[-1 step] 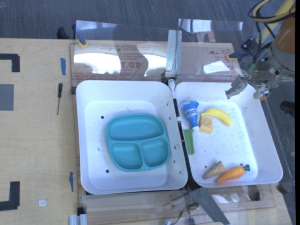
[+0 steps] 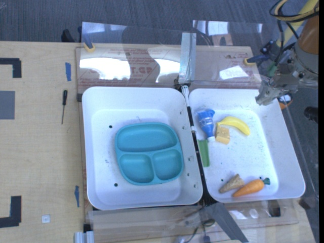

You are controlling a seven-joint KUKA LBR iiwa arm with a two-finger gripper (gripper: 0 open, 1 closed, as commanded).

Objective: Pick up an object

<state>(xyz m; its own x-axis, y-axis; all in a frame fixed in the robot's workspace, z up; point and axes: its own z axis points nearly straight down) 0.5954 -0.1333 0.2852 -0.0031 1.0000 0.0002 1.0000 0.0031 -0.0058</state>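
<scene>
Above the right bin's (image 2: 283, 135) far corner, grey metal gripper (image 2: 265, 98), grip unclear, curved yellow banana (image 2: 236, 124) below.

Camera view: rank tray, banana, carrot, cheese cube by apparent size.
1. Tray, by far the largest.
2. Banana and carrot: they look about alike, so no ranking between them.
3. Cheese cube, the smallest.

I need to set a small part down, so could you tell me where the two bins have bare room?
Right bin: the floor between the banana and the carrot is bare, out to the right wall. Its left side is crowded by the blue tube and green stick. Left bin: the teal tray leaves just a margin along the walls.
</scene>
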